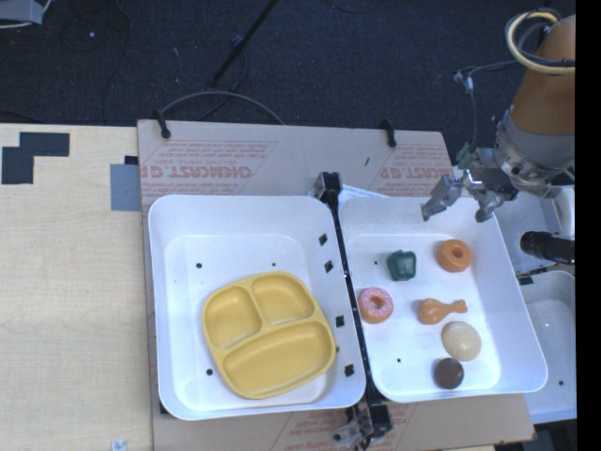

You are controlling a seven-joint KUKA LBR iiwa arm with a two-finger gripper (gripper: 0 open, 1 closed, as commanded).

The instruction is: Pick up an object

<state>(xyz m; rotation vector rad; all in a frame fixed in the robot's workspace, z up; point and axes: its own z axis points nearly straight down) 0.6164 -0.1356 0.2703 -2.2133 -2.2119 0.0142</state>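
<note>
Hovering open and empty above the right bin's (526, 327) far edge, the claw (460, 198) should drop straight over the orange doughnut (455, 256) nearest it, straddling the ring, clear of the green pepper (402, 265), before closing.

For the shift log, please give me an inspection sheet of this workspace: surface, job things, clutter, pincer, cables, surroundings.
Surface: cardboard sheet on a wooden bench, bearing left bin and right bin.
Job things: in the right bin, green pepper, orange donut, pink donut, drumstick, egg, brown ball.
Clutter: yellow tray in the left bin.
Pincer: pincer open, holding nothing, above the right bin's far right corner.
Cables: black cables on the floor; yellow loop on the arm.
Surroundings: dark carpet.
</note>
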